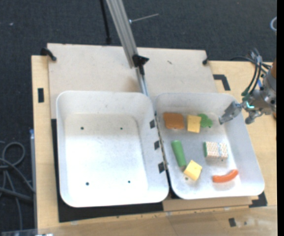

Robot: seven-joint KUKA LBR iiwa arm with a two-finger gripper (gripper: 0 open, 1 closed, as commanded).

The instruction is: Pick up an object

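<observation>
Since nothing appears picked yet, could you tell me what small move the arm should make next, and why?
Probably move the gripper left and down toward the small green object. The gripper sits at the right bin's upper right rim, and that object lies nearest.

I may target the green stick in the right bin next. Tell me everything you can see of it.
The green stick is a short, plain green cylinder with rounded ends, smooth and matte, perhaps plastic or foam. It lies flat on the floor of the right bin, near the left wall, long axis running roughly up-down in the view and leaning slightly. Its lower end sits close to a yellow block; whether they touch is unclear. Nothing lies on it.
</observation>
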